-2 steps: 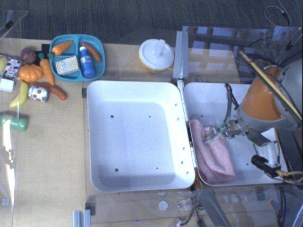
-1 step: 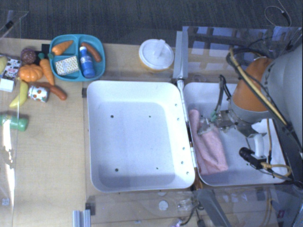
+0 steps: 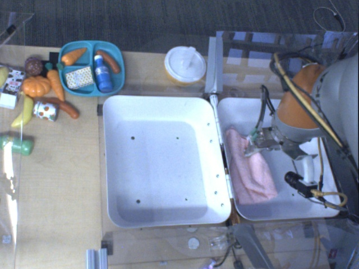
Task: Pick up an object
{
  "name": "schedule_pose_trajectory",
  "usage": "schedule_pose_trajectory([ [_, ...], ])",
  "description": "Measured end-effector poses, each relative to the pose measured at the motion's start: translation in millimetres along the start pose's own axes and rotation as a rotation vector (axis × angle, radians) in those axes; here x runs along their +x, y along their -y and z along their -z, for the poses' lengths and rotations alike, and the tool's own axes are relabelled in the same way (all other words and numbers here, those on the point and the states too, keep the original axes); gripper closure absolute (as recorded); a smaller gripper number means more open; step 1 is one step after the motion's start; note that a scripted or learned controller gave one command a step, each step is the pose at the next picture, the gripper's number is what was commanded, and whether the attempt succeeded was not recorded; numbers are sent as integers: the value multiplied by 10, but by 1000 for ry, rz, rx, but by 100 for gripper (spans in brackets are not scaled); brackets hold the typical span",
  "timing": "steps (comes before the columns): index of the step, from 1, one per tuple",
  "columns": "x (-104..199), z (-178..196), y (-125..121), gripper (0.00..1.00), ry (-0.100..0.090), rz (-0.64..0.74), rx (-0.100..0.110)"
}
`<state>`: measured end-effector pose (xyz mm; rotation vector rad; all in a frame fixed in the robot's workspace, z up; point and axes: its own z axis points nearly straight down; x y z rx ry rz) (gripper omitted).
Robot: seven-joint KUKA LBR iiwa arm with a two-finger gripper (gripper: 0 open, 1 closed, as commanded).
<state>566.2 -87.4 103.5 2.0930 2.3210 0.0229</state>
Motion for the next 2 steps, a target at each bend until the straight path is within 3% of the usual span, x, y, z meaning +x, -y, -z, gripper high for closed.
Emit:
schedule_pose_trajectory([
  [1,151,1359,-845,100,-1,52,16],
  [2,193,784,-1072,100,-1,71,20],
])
